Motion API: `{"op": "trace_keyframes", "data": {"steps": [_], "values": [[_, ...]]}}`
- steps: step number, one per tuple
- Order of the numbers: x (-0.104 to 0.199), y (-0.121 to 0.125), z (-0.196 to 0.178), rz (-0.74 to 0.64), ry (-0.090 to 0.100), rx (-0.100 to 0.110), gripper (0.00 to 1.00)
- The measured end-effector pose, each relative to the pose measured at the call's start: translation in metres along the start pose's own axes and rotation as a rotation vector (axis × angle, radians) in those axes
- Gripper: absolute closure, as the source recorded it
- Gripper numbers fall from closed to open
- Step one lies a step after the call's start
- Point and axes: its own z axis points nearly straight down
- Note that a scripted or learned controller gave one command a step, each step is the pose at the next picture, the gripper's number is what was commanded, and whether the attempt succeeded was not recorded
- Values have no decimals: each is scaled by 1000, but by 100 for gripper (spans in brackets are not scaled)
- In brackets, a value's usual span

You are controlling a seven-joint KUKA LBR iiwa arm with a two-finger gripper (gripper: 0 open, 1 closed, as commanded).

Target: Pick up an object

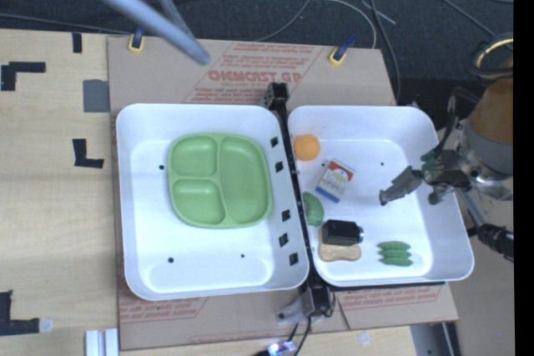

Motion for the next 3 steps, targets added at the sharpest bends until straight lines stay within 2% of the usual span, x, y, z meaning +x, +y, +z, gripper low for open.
{"op": "trace_keyframes", "data": {"steps": [1, 3], "values": [[1, 2, -6, -4, -3, -12, 0], [-11, 19, 100, -4, -2, -9, 0]]}}
